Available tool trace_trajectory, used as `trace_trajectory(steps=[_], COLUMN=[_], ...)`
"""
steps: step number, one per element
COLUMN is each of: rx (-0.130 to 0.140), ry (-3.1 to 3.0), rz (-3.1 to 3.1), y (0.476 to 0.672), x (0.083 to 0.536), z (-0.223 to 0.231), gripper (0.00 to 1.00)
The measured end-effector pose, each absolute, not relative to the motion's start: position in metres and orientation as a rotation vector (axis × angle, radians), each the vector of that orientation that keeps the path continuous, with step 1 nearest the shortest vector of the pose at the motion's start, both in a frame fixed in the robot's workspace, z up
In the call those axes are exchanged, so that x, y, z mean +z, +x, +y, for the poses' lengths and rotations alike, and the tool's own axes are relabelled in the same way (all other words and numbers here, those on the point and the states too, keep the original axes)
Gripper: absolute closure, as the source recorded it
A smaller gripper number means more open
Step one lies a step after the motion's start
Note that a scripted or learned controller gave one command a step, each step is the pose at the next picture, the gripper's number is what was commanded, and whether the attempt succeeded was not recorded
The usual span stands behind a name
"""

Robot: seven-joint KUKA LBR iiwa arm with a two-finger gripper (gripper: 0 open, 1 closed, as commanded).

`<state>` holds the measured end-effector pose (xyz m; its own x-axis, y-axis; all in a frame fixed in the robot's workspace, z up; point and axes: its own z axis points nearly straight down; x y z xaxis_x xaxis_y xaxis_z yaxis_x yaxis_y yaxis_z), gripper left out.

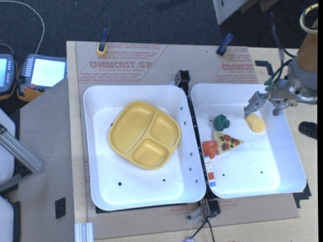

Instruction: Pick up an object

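Note:
The right bin (282,178) holds a yellow corn cob (256,123), a green broccoli piece (220,121), a pizza slice (227,141) and a red toy (210,147). My gripper (264,106) hangs over the bin's far right part, just above and behind the corn cob. Its fingers (252,105) stand open with nothing between them. The broccoli, pizza slice and red toy lie to its left, near the wall between the bins.
In the left bin (101,185) lies a yellow divided plate (145,134). Blue clamps (224,44) sit on the cardboard behind the bins. The arm comes in over the right bin's far right corner.

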<state>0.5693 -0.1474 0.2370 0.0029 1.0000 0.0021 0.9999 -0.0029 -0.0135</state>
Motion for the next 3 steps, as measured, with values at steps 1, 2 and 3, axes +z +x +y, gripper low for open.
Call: trace_trajectory(steps=[1, 2, 3], rx=[0.0, 0.004, 0.003], ry=[-2.221, -2.218, -2.219], rz=[-2.222, -2.219, -2.219], y=[0.572, 0.576, 0.579], x=[0.245, 0.201, 0.158], z=[-0.147, -0.143, -0.144], gripper=[0.0, 0.0, 0.0])
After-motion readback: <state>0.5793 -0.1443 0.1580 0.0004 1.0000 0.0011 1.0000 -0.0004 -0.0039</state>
